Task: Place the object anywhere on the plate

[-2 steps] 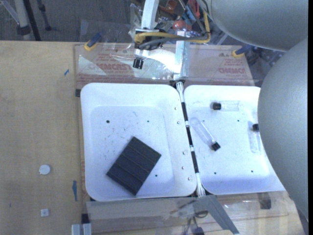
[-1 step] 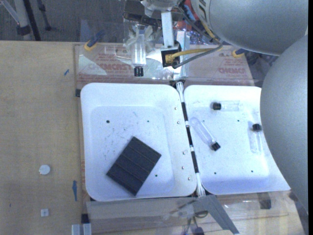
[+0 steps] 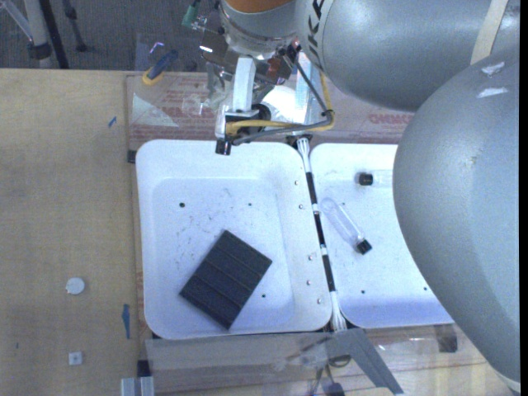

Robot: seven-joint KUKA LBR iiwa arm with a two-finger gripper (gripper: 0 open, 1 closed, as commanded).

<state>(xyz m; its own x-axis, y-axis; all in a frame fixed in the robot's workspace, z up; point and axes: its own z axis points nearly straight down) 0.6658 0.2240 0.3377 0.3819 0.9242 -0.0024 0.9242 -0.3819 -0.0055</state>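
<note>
A dark ribbed rectangular plate (image 3: 225, 277) lies flat and turned at an angle in the front half of the left bin (image 3: 161, 221). In the right bin (image 3: 371, 299), a clear tube with a black cap (image 3: 346, 226) lies near the divider, and a small black piece (image 3: 364, 178) sits further back. My gripper (image 3: 268, 110) hangs over the back rim of the left bin, well behind the plate and to the back left of the tube. The wrist hides its fingertips. I see nothing held in it.
The big grey arm covers the right side of the right bin. A raised rim (image 3: 318, 221) separates the two bins. Clear plastic sheets and a blue-and-yellow tool (image 3: 158, 67) lie behind the left bin. The wooden bench (image 3: 66, 180) extends to the left.
</note>
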